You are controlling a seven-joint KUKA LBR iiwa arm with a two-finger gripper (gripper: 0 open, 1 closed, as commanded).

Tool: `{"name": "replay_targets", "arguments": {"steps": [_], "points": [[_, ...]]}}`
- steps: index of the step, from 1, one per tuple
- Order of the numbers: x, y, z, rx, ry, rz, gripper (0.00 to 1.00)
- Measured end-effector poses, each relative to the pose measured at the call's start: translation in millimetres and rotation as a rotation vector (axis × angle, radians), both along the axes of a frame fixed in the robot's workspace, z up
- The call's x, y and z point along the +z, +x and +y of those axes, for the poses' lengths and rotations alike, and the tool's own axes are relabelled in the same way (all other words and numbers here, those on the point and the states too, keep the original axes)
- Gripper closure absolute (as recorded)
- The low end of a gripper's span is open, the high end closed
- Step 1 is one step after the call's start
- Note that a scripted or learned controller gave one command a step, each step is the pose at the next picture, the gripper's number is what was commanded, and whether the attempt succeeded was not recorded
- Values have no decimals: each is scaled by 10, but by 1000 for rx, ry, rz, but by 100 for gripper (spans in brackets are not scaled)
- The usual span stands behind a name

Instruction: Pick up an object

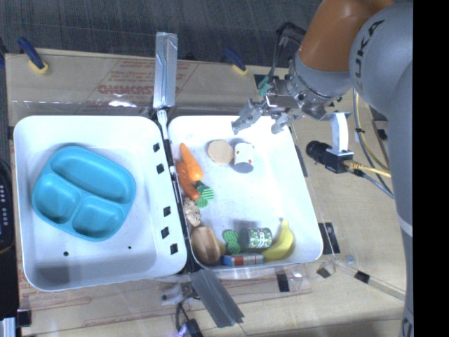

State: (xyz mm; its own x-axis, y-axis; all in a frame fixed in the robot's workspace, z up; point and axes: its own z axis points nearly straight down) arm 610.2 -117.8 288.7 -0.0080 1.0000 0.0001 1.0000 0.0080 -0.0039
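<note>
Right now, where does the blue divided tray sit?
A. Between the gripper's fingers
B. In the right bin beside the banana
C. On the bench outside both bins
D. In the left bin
D: the blue divided tray lies flat in the left bin, apart from the banana and carrot in the right bin.

Counts on the surface
Two white bins (42, 135); one blue tray (83, 192), one carrot (189, 163), one banana (282, 243), one can (257, 238).
</note>
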Motion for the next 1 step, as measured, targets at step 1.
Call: {"name": "replay_targets", "arguments": {"steps": [1], "points": [[-1672, -48, 196, 51, 2, 12, 0]]}}
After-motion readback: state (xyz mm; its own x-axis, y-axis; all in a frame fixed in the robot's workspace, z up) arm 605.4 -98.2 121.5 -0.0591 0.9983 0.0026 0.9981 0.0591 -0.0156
